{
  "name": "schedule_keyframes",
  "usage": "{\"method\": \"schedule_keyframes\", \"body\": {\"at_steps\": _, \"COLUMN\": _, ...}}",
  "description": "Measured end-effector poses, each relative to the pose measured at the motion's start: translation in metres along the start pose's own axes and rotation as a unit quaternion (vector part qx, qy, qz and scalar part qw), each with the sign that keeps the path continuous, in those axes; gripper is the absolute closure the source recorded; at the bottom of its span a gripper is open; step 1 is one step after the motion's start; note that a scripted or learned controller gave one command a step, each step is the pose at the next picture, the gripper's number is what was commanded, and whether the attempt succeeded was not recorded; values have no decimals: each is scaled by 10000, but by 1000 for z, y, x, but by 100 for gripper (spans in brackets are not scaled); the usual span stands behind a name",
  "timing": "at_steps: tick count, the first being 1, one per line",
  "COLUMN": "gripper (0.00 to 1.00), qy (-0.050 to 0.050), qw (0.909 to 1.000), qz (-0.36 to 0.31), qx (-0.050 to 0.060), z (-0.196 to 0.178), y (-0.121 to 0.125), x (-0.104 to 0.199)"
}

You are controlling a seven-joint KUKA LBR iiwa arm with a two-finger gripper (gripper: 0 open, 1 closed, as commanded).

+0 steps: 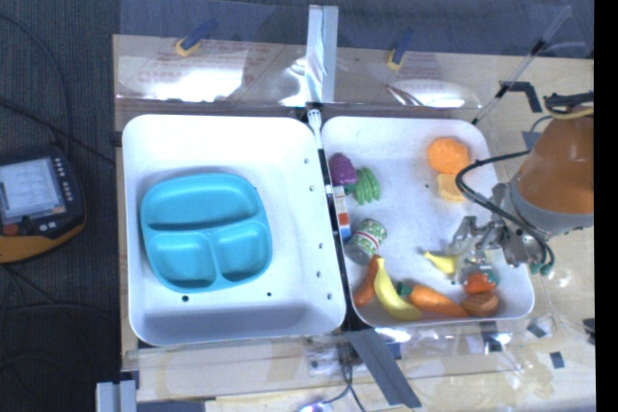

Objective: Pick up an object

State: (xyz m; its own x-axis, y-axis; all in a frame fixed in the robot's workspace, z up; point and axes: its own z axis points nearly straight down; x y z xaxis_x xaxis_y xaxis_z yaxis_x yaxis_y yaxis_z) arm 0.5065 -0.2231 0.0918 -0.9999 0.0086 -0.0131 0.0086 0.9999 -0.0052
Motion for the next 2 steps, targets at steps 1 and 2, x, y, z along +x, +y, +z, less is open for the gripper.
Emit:
{"method": "schedule_keyframes", "body": {"at_steps": 1, "gripper": 100, "qy": 10, "qw": 9954, "qz": 956, "qx": 7, "z": 1, "y": 13, "x": -29}}
{"method": "schedule_keyframes", "body": {"at_steps": 2, "gripper": 0, "qy": -10, "qw": 9954, "qz": 955, "qx": 10, "z": 1, "y": 14, "x": -30}}
